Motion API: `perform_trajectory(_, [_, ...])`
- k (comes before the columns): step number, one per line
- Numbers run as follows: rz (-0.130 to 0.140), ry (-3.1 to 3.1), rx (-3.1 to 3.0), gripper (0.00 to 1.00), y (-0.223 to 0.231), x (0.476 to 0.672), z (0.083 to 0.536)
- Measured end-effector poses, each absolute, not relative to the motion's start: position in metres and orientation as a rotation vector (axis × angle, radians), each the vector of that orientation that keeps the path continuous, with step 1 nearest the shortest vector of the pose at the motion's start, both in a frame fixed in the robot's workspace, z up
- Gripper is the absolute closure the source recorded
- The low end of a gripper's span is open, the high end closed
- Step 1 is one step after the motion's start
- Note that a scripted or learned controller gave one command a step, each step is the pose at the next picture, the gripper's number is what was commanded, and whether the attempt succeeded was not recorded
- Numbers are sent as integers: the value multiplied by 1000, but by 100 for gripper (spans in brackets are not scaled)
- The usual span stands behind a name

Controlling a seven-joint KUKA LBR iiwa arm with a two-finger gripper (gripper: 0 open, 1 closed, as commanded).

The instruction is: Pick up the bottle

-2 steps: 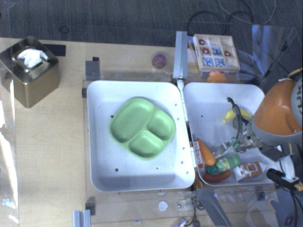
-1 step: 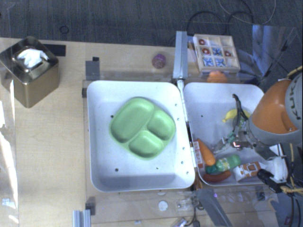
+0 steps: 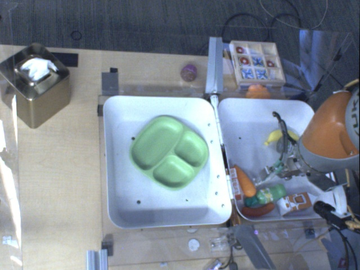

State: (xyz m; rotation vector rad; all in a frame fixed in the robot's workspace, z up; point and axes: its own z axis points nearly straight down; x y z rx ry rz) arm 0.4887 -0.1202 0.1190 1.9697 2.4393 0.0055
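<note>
Right now I am in the approach step: my end effector (image 3: 283, 165) hangs low in the right bin (image 3: 247, 112), just above and beside the green bottle (image 3: 271, 194), and nothing sits between its parts that I can make out. Whether it is spread or pressed together I cannot tell; the metal there is too small and tangled to read.

The bottle lies on its side near the bin's front wall, its cap toward the left. Next, I judge, I must shift a little toward the front wall, line up across the bottle's body, and come down cleanly over it.

That is awkward, because the bottle is crowded. An orange carrot-like piece (image 3: 243, 183) lies just beside its cap end, a dark red item (image 3: 259, 209) touches it from the front, and a small carton (image 3: 295, 203) lies right beside it on the other side. A yellow banana-like toy (image 3: 277, 136) lies behind my end effector.

The left bin (image 3: 121, 207) holds a green divided plate (image 3: 169, 151). On the tabletop (image 3: 56, 179) stand a tissue box (image 3: 36, 86) and a tic-tac-toe board (image 3: 256, 63), well apart.
</note>
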Motion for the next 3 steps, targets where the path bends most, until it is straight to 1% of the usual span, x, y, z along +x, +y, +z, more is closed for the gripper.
perform_trajectory(1, [5,2550,1823,0,-111,489,134])
perform_trajectory(2, [5,2710,1568,0,-137,490,194])
perform_trajectory(3, [3,2802,1409,0,-170,519,103])
